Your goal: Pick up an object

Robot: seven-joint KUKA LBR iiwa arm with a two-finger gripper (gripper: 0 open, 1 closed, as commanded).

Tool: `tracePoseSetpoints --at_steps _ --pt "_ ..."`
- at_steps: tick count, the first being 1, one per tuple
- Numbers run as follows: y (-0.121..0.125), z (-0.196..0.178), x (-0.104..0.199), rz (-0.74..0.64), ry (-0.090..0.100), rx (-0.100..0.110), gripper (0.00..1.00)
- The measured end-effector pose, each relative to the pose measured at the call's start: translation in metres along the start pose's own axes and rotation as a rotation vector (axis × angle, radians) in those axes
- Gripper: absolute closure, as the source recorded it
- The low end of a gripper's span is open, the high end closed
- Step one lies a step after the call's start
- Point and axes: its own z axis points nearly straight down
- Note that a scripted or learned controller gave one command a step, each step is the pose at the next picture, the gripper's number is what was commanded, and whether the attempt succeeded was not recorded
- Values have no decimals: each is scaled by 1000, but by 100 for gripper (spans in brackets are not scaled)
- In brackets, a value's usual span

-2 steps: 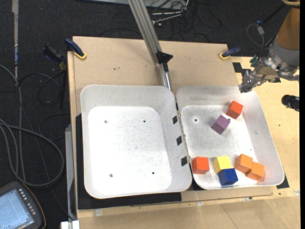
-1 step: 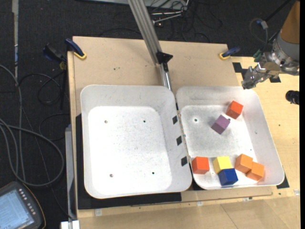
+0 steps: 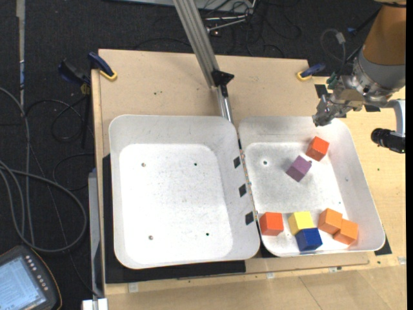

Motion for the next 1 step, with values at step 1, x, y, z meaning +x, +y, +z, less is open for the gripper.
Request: tracePoseSetpoints --at_steps 1 --pt "-13 14 46 0 1 2 100"
